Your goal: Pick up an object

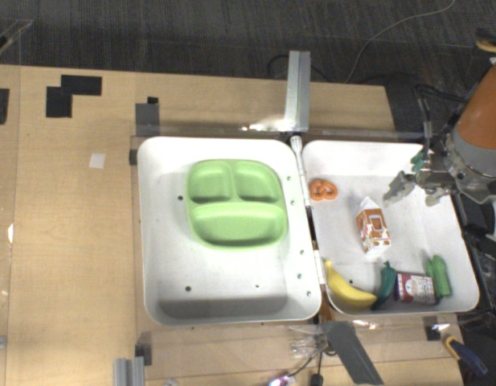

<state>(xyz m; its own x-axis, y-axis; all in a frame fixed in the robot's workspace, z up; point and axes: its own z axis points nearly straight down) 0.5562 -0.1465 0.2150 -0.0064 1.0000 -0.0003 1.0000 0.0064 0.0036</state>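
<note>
Two shallow white bins side by side on pale wooden bench (63,240). In left bin (163,296): smooth green plastic tray (235,202), rounded, moulded into three compartments. In right bin (465,296): small orange ring-shaped pretzel (322,189) by the dividing wall, curved yellow banana (348,288) at near corner, boxy carton (373,229) mid-bin, dark bottle (408,286), green cylinder (438,275). Above far right side, metal gripper (412,190), fingers spread apart, nothing between them, carton near but untouched.
</note>
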